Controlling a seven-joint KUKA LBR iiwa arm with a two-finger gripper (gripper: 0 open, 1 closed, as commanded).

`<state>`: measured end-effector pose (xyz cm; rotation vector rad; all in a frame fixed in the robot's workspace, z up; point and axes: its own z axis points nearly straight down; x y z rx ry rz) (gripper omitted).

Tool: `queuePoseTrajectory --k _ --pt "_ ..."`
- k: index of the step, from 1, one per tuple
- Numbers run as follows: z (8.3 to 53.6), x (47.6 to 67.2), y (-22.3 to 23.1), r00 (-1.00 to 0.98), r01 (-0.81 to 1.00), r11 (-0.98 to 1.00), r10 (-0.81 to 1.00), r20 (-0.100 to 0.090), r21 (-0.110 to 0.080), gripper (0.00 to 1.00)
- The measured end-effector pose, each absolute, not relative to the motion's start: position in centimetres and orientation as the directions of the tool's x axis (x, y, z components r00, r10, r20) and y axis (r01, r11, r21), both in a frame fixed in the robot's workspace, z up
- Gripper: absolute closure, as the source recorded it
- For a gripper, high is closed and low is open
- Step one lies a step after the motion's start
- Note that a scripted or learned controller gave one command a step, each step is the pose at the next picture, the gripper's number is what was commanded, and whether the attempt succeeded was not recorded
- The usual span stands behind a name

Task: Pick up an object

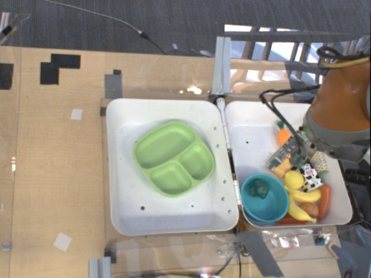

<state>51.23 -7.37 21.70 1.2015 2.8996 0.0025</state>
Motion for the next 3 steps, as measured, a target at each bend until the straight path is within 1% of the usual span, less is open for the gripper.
queuePoseTrajectory --k 1,2,3 --pt "27.7 57.8 -0.8 -0.683 0.730 0.683 0.730 -0.007 0.012 1.00" --pt "14.8 56.0 -8.9 -0.903 0.430 0.903 0.430 0.000 -0.001 1.00" --pt "26.6 53.0 -12.0 -0.978 0.209 0.978 0.209 -0.018 0.000 1.00"
